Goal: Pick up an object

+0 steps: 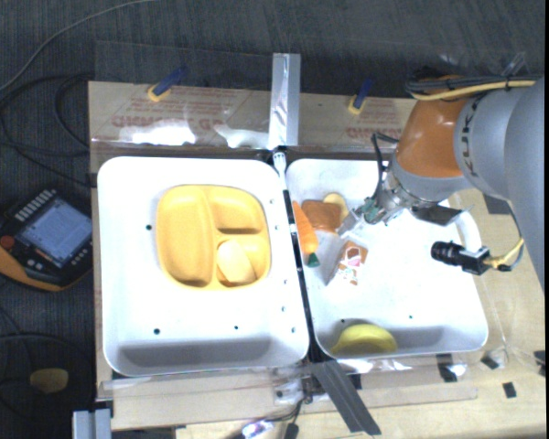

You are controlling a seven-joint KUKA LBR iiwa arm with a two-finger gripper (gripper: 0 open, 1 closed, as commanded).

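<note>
White shallow right bin [439,309] on the counter: orange carrot-shaped toy [305,230] by the left wall, tan bread-like piece [322,212] touching it, small clear packet with red print [349,262], yellow banana-shaped item [364,338] at the near wall. Jaws [373,210] (state cannot be told) low beside the bread-like piece. Left white bin [128,318]: yellow sectioned plastic tray [210,234].

The bench [119,103] bears two white bins — left bin [128,327], right bin [439,309].
</note>
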